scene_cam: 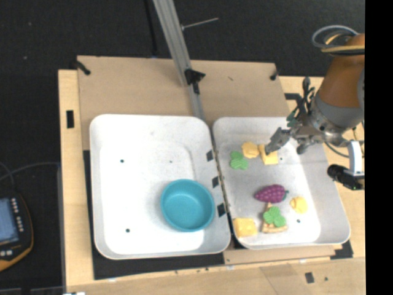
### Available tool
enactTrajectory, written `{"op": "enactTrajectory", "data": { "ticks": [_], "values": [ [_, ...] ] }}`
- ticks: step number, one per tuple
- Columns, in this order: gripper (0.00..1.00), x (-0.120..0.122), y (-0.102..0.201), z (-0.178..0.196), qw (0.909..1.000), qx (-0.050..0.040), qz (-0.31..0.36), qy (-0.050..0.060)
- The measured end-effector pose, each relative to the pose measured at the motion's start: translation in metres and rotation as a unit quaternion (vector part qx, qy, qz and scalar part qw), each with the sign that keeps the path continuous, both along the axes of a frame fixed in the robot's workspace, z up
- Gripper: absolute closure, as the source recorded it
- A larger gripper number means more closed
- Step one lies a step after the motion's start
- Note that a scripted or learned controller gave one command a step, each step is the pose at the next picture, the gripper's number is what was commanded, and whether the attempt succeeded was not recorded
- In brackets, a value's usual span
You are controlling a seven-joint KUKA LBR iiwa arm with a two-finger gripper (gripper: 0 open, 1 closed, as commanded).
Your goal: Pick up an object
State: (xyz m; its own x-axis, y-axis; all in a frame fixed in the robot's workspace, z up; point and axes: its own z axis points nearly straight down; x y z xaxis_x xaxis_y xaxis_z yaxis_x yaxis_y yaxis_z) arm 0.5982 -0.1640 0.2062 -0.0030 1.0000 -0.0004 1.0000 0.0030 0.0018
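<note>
The hand (284, 139) hangs over the upper part of the right bin (325, 226), its dark fingers spread apart, with nothing between them. The lower fingertip sits right at the top corner of a yellow block (270, 157), a small squarish piece with a flat face; whether it touches the block cannot be told.

Just left of that block lies a rounder yellow piece (250, 149), and beside that a green leafy toy (238, 161). Further down the same bin rest a purple bunch of grapes (271, 193), a small yellow lump (298, 204) near the right wall, a green-topped toy (274, 218) and a pale yellow block (245, 227) tucked into the lower-left corner.

The yellow block stands near the middle of the bin's upper half, well apart from the walls, with bare white floor to its right and below it. The left bin (123, 140) holds a blue bowl (187, 204) close to its lower-right corner. Both bins sit side by side on the table (70, 183), their inner rims touching.
</note>
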Motion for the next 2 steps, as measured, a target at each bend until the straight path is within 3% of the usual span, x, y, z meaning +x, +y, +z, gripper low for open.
{"op": "enactTrajectory", "data": {
  "ticks": [1, 2],
  "values": [
    [0.0, 0.0, 0.0, 0.0, 1.0, 0.0001, 0.0, 0.0],
    [0.0, -0.009, -0.008, -0.054, 1.0, -0.0006, -0.002, 0.003]
  ]
}}
